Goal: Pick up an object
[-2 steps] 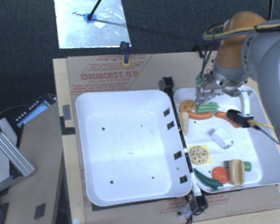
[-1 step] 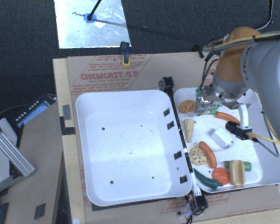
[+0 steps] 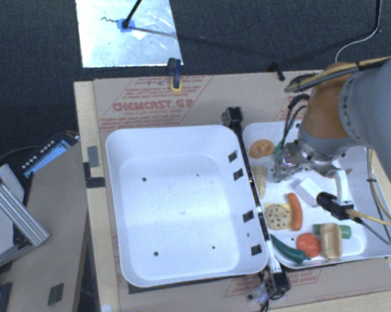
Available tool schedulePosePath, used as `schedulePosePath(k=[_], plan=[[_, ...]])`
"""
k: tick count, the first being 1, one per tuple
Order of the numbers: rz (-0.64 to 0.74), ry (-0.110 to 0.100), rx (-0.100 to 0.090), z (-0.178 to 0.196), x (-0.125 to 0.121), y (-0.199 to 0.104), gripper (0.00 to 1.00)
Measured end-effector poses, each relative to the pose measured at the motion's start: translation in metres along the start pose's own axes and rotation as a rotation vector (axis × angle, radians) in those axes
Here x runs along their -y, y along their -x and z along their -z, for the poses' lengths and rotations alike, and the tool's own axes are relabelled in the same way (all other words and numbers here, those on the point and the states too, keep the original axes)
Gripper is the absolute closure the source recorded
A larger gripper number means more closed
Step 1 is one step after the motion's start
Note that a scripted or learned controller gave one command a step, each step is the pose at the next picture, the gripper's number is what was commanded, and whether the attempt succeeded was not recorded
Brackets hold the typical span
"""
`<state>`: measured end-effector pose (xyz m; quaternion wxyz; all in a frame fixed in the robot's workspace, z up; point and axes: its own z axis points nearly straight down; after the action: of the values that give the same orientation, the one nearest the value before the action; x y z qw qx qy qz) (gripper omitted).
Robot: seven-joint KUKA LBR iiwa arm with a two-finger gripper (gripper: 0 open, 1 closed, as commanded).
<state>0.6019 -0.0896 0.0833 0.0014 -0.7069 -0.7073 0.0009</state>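
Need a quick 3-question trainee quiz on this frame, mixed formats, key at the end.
1. True or false: the toy food lies in the left bin.
2. Which item lies nearest the cookie? A) hot dog bun B) orange sausage C) green pepper
3. Fill in: the arm's hand hangs over the ____ bin.

Key: 1 false, the food is in the right bin. 2 B. 3 right.
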Motion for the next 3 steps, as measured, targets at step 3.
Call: schedulePosePath(k=[3], plan=[[0.0, -0.005, -0.002, 0.119, 0.0, 0.001, 1.0]])
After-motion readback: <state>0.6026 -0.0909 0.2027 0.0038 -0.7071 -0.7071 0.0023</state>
